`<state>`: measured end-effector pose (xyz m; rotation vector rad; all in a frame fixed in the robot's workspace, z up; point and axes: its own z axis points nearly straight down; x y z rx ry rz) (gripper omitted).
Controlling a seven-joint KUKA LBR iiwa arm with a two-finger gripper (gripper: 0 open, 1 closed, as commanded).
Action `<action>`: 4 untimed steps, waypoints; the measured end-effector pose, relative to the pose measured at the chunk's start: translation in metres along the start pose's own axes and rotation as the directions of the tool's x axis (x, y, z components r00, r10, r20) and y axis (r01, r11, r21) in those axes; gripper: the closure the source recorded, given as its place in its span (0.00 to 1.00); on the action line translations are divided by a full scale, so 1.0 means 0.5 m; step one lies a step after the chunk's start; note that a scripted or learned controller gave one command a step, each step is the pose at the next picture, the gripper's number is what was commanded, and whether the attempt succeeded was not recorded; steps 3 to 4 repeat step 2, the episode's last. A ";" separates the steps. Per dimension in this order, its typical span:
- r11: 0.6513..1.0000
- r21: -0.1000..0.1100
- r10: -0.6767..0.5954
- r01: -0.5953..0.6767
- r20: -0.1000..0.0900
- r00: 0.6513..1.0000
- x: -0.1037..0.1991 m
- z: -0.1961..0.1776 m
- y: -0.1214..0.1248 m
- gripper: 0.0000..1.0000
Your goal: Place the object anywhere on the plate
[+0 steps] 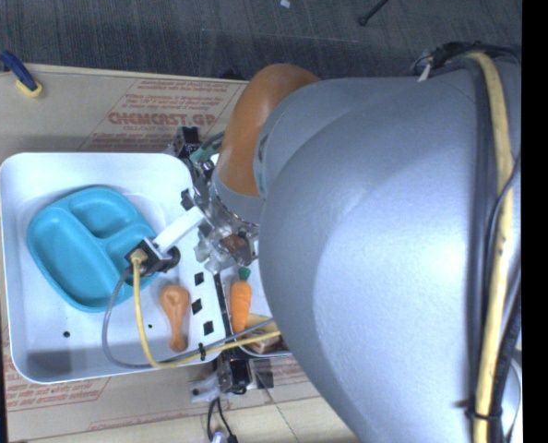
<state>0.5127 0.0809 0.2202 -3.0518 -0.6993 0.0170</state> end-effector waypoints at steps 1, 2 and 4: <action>0.988 -0.003 -0.155 0.155 0.001 0.988 -0.035 0.058 0.120 1.00; 0.986 0.008 -0.166 0.166 0.003 0.986 -0.033 0.040 0.115 1.00; 0.986 0.008 -0.166 0.166 0.003 0.986 -0.033 0.040 0.115 1.00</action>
